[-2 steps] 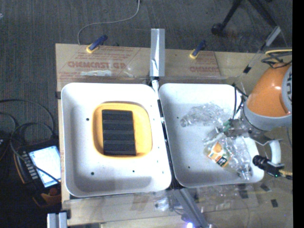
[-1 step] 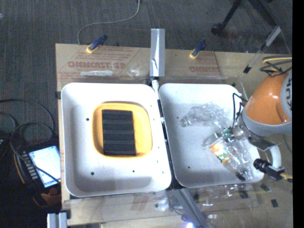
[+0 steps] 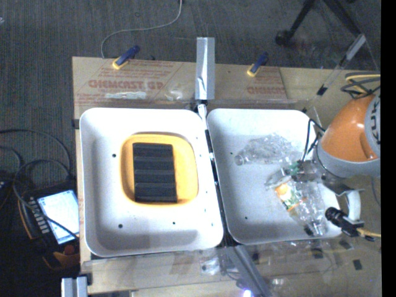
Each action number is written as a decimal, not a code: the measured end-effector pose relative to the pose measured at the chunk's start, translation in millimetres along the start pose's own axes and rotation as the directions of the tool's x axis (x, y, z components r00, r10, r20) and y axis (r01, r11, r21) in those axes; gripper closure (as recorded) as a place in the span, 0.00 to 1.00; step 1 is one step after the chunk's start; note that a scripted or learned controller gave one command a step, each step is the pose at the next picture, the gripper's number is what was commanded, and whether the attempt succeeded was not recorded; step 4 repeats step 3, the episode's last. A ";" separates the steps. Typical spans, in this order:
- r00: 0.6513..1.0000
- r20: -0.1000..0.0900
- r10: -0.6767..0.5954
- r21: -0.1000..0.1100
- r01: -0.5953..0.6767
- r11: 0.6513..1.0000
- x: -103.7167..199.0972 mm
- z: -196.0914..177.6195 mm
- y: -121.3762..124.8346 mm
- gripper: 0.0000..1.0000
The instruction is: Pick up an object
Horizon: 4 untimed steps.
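The yellow tray (image 3: pixel 159 170) with a black ribbed insert lies in the left bin (image 3: pixel 99 166), long axis running near-to-far. Crumpled clear wrappers (image 3: pixel 291 187) lie in the right bin (image 3: pixel 247 215), beneath the arm (image 3: pixel 349 141).

Dark grey carpet (image 3: pixel 74 17) is covering the floor; a black chair base (image 3: pixel 315 5) is standing at the upper right, cables (image 3: pixel 31 159) trailing at the left.

Two blue-and-yellow clamps (image 3: pixel 125 56) (image 3: pixel 258 64) grip the surface's (image 3: pixel 148 85) far edge, either side of an upright metal post (image 3: pixel 205 68). Left of the surface, a lit tablet (image 3: pixel 57 214) lies among black cables (image 3: pixel 25 166) on the floor.
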<state>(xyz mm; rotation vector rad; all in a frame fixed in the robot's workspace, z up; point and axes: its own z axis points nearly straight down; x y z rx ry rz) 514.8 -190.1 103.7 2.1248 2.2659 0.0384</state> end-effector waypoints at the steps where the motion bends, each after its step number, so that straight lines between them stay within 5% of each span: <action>1: 0.995 0.002 -0.101 0.005 0.101 0.995 -1.5 0.1 2.7 0.00; 2: 0.995 -0.001 -0.102 0.004 0.102 0.995 0.0 -8.5 3.9 1.00; 3: 0.998 -0.009 -0.054 0.043 0.054 0.998 36.1 -81.0 60.4 1.00; 4: 0.998 -0.009 -0.054 0.043 0.054 0.998 36.1 -81.0 60.4 1.00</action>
